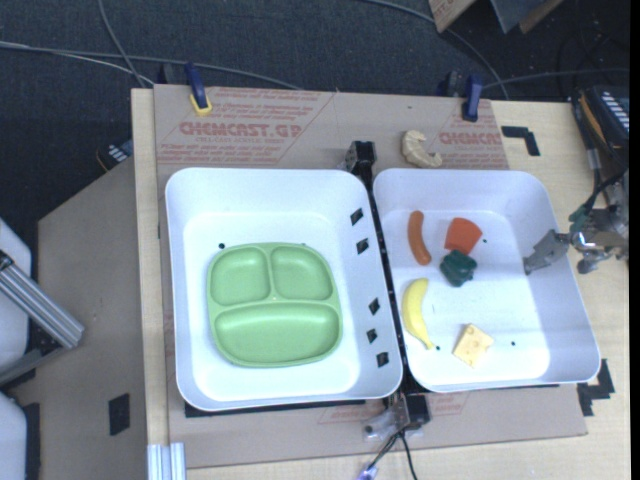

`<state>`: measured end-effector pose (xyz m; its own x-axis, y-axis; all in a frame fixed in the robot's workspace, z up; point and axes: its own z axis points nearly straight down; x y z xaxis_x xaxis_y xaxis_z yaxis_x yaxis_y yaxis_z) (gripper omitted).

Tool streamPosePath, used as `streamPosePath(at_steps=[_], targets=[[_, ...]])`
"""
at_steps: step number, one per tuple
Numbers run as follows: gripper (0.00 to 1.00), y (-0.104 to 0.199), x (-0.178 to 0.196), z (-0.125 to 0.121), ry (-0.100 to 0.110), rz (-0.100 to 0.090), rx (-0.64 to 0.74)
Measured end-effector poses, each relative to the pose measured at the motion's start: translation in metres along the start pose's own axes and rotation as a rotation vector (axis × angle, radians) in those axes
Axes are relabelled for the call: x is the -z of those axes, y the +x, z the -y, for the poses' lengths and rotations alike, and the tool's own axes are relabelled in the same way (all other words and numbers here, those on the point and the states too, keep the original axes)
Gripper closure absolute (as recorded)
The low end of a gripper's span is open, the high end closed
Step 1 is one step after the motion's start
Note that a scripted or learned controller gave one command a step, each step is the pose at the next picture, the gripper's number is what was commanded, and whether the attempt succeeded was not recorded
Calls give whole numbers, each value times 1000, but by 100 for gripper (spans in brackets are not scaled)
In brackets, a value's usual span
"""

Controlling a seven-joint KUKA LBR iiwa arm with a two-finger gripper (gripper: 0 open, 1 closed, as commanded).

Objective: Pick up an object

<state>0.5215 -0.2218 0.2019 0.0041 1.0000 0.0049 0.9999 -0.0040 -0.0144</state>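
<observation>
Left shallow white bin [190, 268]: holds one pale green plastic divided plate [274, 305], three compartments, lying flat near the bin's middle.

Right shallow white bin [560, 343]: holds five loose items, all in its left half. A slim orange-red sausage-shaped piece [419, 238] lies near the divider between the bins. Below it, a yellow toy banana [415, 312] lies lengthwise. An orange-red block [462, 235] sits just beside a dark green lumpy piece [458, 268], the two touching or nearly so. A yellow wedge like a piece of cheese [472, 345] rests toward the near wall, apart from the others.

Desk [150, 218]: pale wood with a cardboard sheet under both bins; a beige lump [421, 148] lies behind the right bin.

Gripper [546, 252]: grey, at the right bin's right wall, well apart from every item; whether its fingers are open or closed cannot be told, and nothing is visibly between them.
</observation>
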Motion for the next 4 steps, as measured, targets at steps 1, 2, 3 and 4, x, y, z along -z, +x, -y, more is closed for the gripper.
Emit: streamPosePath(at_steps=[1,2,3,4], targets=[[0,1,7,-3,-14,4,4],[0,3,-36,0,-9,2,4],[0,11,-85,-5,-9,1,5],[0,12,-119,-5,-9,1,5]])
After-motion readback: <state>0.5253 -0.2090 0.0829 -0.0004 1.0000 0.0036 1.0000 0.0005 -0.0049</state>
